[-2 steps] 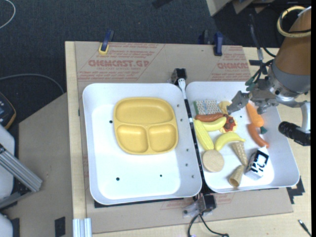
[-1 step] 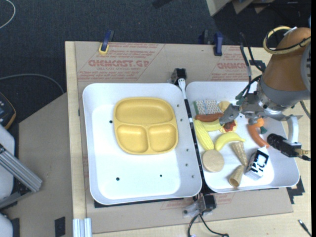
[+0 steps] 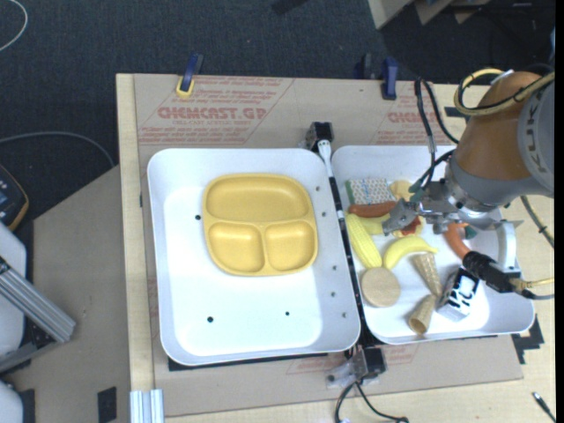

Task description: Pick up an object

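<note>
On the tabletop (image 3: 264, 100), the right bin (image 3: 502, 324) is crowded, so I keep the gripper (image 3: 404, 218) centred over one banana (image 3: 407, 251) just below it before descending; its state I cannot tell.

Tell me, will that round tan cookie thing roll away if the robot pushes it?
Probably not. The round tan disc lies flat in the right bin, so it would likely slide rather than roll. It looks stiff and light, like toy food. Lying so flat, it may be awkward for the gripper to pinch.
</note>
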{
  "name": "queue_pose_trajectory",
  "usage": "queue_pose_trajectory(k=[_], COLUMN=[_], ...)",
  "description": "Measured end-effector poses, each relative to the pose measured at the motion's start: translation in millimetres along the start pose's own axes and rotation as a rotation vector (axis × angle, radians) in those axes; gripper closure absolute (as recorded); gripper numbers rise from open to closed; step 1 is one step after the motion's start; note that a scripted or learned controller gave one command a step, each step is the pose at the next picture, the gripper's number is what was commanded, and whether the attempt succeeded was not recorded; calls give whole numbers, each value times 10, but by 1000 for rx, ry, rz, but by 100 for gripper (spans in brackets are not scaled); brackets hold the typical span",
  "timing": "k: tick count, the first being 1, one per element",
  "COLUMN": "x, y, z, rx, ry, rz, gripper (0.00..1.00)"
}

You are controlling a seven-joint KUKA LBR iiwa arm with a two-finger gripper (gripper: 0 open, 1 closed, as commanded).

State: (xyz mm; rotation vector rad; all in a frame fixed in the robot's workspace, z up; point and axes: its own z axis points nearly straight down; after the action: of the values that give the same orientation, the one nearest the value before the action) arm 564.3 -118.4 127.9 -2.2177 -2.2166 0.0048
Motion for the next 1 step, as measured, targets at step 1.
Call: queue_pose_trajectory(k=[1], x=[7], y=[-4], z=[459], rx=[-1], ry=[0], rz=[0], gripper=[0])
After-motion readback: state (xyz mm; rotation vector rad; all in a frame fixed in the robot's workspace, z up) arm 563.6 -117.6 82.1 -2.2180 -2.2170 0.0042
